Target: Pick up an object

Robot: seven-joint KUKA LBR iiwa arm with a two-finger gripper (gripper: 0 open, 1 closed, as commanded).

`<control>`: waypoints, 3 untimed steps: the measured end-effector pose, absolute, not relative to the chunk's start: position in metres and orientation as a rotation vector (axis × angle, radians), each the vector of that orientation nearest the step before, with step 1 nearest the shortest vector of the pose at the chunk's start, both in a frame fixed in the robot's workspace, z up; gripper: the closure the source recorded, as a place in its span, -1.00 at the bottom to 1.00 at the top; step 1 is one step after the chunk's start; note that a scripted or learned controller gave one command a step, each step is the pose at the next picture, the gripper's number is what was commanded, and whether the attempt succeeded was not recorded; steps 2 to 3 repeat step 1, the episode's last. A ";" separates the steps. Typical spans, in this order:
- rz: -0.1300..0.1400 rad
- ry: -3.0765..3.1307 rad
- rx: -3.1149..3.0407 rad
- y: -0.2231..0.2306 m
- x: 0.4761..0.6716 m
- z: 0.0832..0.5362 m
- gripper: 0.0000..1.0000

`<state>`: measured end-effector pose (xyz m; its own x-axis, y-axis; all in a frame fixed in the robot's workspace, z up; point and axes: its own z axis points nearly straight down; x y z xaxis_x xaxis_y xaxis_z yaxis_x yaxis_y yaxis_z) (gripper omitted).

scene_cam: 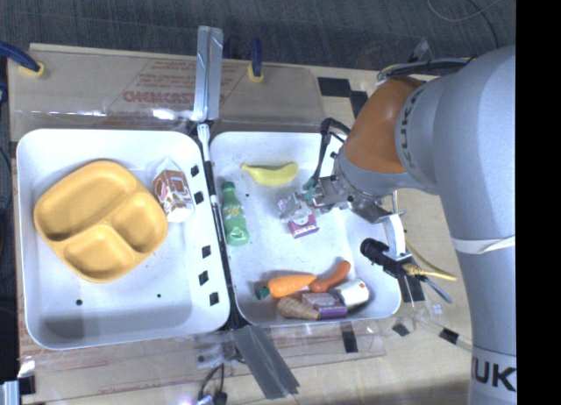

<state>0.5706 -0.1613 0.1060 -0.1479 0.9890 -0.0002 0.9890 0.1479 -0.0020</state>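
Camera view, from above and at a slant: two shallow white bins side by side on the bench. Left bin (35,307) holds a yellow divided tray (98,219) toward 9 o'clock, its long axis running from 10 to 4 o'clock, and a small brown-and-white packet (173,195) touching the tray's 2 o'clock edge. Right bin (263,142) holds a banana (270,173) at 12 o'clock, long axis lying 9 to 3 o'clock with ends curving up; a green bottle (233,214) near the bin's 9 o'clock wall, long axis 12 to 6 o'clock, cap toward 12; and a small purple-and-white packet (301,216) at centre. Along the 6 o'clock wall lie a cluster: an orange carrot (289,285) pointing toward 9 o'clock, an orange-red sausage-shaped piece (332,276) slanting toward 2 o'clock, a tan cone-shaped piece (299,309), a purple item (329,309) and a white cylinder (354,293). Gripper (313,195) hangs low over the bin's centre, just at 2 o'clock of the purple-and-white packet; whether its jaws are parted or closed cannot be told.
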 end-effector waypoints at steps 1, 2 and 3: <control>0.004 -2.213 -2.227 -0.131 0.504 0.206 1.00; 0.004 -2.213 -2.227 -0.131 0.504 0.206 1.00; 0.004 -2.213 -2.227 -0.131 0.504 0.206 1.00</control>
